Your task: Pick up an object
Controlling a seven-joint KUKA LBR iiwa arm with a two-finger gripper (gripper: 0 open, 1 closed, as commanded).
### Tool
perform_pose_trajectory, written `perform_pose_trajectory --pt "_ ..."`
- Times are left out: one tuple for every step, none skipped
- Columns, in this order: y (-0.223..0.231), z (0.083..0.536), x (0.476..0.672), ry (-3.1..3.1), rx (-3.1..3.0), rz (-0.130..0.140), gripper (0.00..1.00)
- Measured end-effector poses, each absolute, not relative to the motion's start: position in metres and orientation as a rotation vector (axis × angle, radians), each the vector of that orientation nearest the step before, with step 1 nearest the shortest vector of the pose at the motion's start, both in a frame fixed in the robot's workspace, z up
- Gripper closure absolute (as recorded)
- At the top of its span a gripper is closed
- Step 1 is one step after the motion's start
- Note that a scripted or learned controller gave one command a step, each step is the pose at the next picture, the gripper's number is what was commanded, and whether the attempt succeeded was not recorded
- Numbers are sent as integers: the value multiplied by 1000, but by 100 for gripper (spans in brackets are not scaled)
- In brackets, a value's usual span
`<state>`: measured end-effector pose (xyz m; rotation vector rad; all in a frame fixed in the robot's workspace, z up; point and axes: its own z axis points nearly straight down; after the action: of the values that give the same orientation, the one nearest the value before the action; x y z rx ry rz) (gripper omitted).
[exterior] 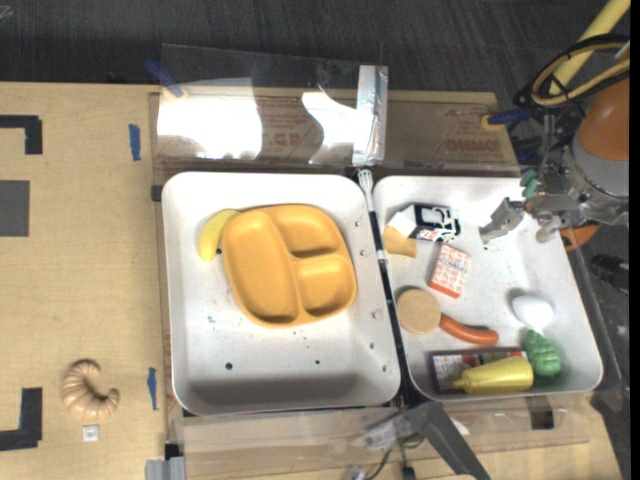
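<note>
- White bin (590, 363) walls crowded my gripper (522, 220), which hung open and empty near the upper right corner.
- The carrot (468, 331) lay mid-bin beside a wooden disc (419, 310); I judged my fingers might nudge both.

Bright overhead light, glare on plastic sheet (262, 118)

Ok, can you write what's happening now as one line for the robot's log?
gripper: above right bin's back edge, holding nothing | nearest: red-and-white packet | yellow divided tray: left bin
</note>
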<state>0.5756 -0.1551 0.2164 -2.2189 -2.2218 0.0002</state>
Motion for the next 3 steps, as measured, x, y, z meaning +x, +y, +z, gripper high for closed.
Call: perform_pose_trajectory --pt "-134 104 559 -2127 -2318 -5 0" --pt "-99 94 603 -2150 -2312 -18 0" --pt "-101 90 646 -1958 -2402 49 0"
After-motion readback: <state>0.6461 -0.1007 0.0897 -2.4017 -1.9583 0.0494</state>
